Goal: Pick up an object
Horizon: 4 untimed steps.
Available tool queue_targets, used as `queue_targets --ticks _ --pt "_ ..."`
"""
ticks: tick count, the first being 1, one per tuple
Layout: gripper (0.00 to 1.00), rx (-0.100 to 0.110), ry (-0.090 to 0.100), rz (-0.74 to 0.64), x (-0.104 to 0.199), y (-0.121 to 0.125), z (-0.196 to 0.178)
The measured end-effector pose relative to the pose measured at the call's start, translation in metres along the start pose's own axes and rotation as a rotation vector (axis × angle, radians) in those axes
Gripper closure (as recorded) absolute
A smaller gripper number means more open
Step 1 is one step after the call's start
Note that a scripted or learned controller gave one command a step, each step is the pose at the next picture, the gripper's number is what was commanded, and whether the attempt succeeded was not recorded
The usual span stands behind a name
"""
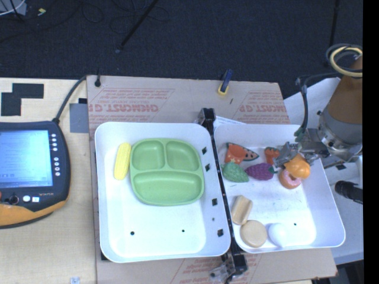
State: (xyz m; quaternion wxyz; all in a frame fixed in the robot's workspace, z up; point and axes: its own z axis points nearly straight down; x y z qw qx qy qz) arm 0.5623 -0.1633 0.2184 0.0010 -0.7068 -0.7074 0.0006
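Dark carpet lies behind a cardboard-topped bench, where two white bins sit side by side. Over the right bin's (331, 218) far right part the gripper (294, 156) hangs low, its metal fingers around the top of an orange ball (299, 168) — whether they actually clamp it I cannot tell. That ball touches a pink ring (289, 179) below it. Just left lie a purple piece (259, 171), a green piece (235, 173) and an orange slice (238, 153); nearer the front, a tan block (241, 209), a tan disc (253, 234) and a white ball (278, 234). In the left bin (154, 241) rest a green tray (166, 171) and a yellow corn (122, 160).

My judgement: the reach is made, the grasp is uncertain — nothing is lifted clear, so the lift remains.
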Motion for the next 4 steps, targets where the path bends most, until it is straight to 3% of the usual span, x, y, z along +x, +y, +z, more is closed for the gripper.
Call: queue_targets --ticks 2,3,4 --pt "1.0 0.001 0.0 -0.002 0.094 0.042 -0.009" --pt "1.0 0.001 -0.001 -0.003 0.094 0.06 0.001" --pt "1.0 0.002 -0.001 0.002 0.088 0.052 -0.004"
